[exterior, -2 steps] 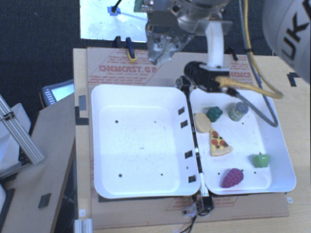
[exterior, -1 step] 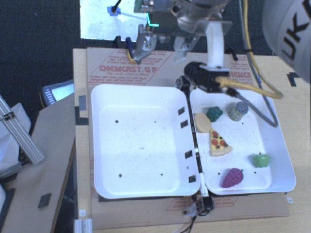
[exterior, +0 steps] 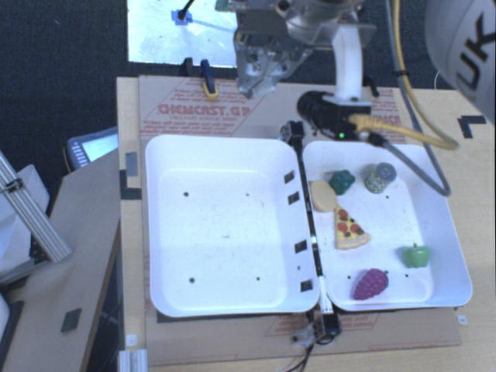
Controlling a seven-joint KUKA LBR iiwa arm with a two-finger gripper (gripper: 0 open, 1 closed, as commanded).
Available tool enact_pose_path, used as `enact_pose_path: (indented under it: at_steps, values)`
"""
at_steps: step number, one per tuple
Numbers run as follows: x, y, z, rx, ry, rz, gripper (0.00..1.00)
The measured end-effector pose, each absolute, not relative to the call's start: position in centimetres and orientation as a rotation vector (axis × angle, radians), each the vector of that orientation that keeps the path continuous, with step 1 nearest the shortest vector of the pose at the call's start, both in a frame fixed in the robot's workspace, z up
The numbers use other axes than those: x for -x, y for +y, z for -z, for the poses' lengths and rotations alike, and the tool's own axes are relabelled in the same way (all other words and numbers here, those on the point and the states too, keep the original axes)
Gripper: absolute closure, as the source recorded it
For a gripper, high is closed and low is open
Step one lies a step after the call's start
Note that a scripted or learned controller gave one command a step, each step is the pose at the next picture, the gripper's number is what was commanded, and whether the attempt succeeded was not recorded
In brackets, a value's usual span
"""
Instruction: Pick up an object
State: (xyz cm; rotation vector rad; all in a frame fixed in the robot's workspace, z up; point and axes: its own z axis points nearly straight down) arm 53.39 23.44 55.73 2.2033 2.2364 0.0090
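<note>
Overhead, at the top of the camera view: silvery two-finger gripper (exterior: 254, 80) on the grey arm, hanging high above the bench's back edge, beyond the far rim of the left shallow white plastic bin (exterior: 167, 208). Nothing seen gripped or dangling beneath; how far apart the tips stand, impossible to tell against the blur.

Outward and to the view's right: right shallow white plastic bin (exterior: 446, 231), holding six small toy foods, all well apart from the gripper. Nearest the divider, a pale tan oval biscuit-like piece (exterior: 323, 195), lying flat. Just beside it, a dark green lumpy plastic vegetable (exterior: 341, 181). Further right, a small grey tin can with a green label (exterior: 380, 177), apparently upright. Mid-bin, a yellow pizza slice with red dots (exterior: 349, 230), flat. Near the front, a purple bunch of plastic grapes (exterior: 370, 284) and a bright green plastic pepper (exterior: 416, 256).

Judged by look: all light, hollow, rigid plastic, likely smooth and a little slippery, not fragile. Flat pizza slice and oval biscuit poor choices, little height to close on. Grapes probably easiest, bumpy surface giving purchase, best pinched across the narrow middle. Can also promising, taken across its round sides, though liable to roll or tip if nudged.
</note>
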Motion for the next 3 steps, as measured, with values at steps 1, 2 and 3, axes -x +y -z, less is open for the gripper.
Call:
enact_pose_path:
  at_steps: [1,2,3]
  values:
    - [-53.4,23.4,-55.7,-2.202,2.238,-0.009,0.0]
    - [-53.4,23.4,-56.9,-2.198,2.24,-0.013,1.0]
    - [-53.4,23.4,-56.8,-2.196,2.243,-0.012,0.0]
